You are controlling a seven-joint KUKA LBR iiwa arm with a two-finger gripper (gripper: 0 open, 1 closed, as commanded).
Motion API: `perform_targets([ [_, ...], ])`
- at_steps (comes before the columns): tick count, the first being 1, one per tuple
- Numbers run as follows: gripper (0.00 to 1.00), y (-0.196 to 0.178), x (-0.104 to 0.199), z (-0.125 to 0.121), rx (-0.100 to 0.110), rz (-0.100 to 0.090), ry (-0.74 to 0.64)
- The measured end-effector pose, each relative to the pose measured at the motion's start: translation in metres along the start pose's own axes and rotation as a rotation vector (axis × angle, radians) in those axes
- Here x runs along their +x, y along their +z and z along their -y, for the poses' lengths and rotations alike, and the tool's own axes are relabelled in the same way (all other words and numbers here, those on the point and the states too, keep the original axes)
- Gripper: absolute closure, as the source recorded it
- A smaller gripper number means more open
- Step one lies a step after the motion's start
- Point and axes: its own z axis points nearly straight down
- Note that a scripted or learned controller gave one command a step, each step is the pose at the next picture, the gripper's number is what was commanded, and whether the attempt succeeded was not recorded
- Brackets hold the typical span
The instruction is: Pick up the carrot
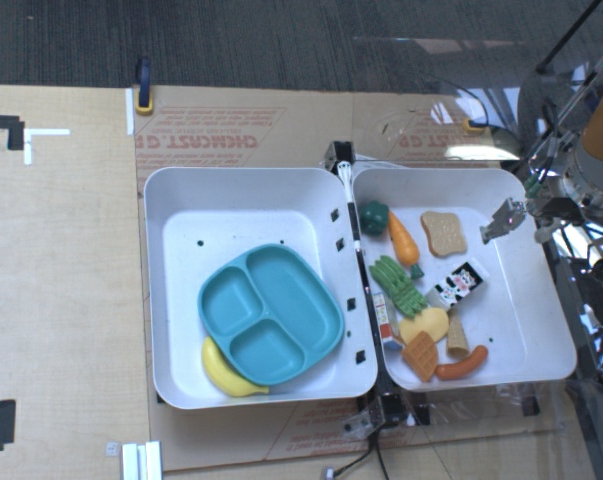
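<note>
Orange carrot (403, 239) lying in the right bin (541, 318), near its left wall, green top beside a dark green vegetable (374, 217) and long axis slanting from upper left to lower right. Well apart from the gripper (503, 220), off to the carrot's right at the bin's far right corner, past the bread slice (444, 233). Cannot tell whether spread or pressed together; likely calls for a leftward reach across the bin.

The carrot (402, 238) I'm after lies flat in the right bin (526, 298), near its upper left corner. It's a small orange cone with a dark green top (374, 217). That leafy end points up and left toward the wall between the bins, and the narrow tip runs down and right. Its tip comes close to a green ridged piece (397, 285) just below, and a slice of bread (444, 233) sits beside it on the right.
</note>
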Motion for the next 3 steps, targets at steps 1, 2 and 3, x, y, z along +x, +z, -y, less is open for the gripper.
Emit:
perform_targets([
  [1, 0.0, 0.121, 0.083, 0.001, -0.002, 0.0, 0.017],
  [2, 0.0, 0.119, 0.096, -0.085, -0.005, 0.006, 0.121],
  [3, 1.0, 0.11, 0.097, -0.085, -0.004, 0.007, 0.112],
])
